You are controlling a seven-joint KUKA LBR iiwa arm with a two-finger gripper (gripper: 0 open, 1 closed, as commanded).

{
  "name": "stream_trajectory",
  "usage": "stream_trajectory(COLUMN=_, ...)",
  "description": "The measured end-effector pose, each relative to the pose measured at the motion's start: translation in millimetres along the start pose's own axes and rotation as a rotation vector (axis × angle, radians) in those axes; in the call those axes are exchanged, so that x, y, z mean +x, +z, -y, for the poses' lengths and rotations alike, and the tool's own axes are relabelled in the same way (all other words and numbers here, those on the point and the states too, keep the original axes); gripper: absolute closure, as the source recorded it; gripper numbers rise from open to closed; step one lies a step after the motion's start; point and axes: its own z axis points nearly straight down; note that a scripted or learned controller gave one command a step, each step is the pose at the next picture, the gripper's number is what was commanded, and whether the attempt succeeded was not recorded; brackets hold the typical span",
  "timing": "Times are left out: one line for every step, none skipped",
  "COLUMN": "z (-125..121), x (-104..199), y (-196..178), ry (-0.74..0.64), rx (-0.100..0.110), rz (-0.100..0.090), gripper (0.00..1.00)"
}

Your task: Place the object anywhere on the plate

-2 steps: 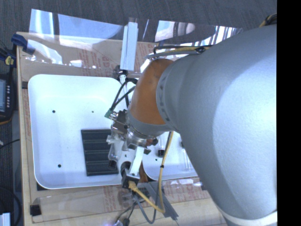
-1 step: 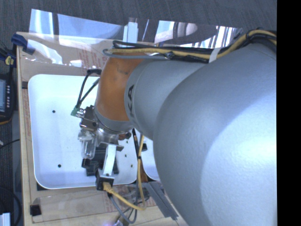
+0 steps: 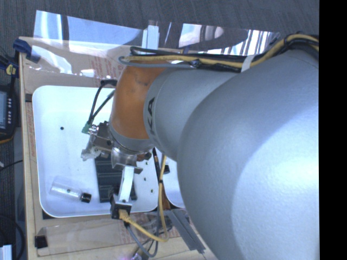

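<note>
— What takes up most of the view?

— The arm [image 3: 238, 145]. Its grey body covers the right side of the bench and most of the right bin [image 3: 172, 195], of which just a white sliver shows. The orange band [image 3: 133, 104] sits above the wrist, over the left bin [image 3: 54, 140].

— And the tool?

— The gripper [image 3: 108, 180] hangs over the left bin's near right part, a dark block below the wrist with a white bracket beside it. I cannot tell how far it is open, nor whether anything is in it; the wrist hides that.

— Where is the object?

— A small clear tube [image 3: 69, 191] with a dark cap lies flat on the left bin's floor, near its near left corner. It is to the left of the gripper, close but apart from it, the capped end pointing toward the gripper.

— Anything smaller?

— A tiny dark speck [image 3: 62, 128] on the bin floor, toward the far left.
</note>
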Motion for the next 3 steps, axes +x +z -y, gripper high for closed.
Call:
stream_trajectory(z=0.7, x=1.6, y=-8.9, ry=-0.007, rx=0.004, rz=0.000, gripper=1.00)
stream_trajectory(z=12.3, x=33.3, y=70.5, ry=-0.713, rx=0.002, rz=0.004, gripper=1.00)
stream_trajectory(z=-15.7, x=-40.6, y=81.4, ry=-0.796, rx=-0.001, rz=0.003, gripper=1.00)
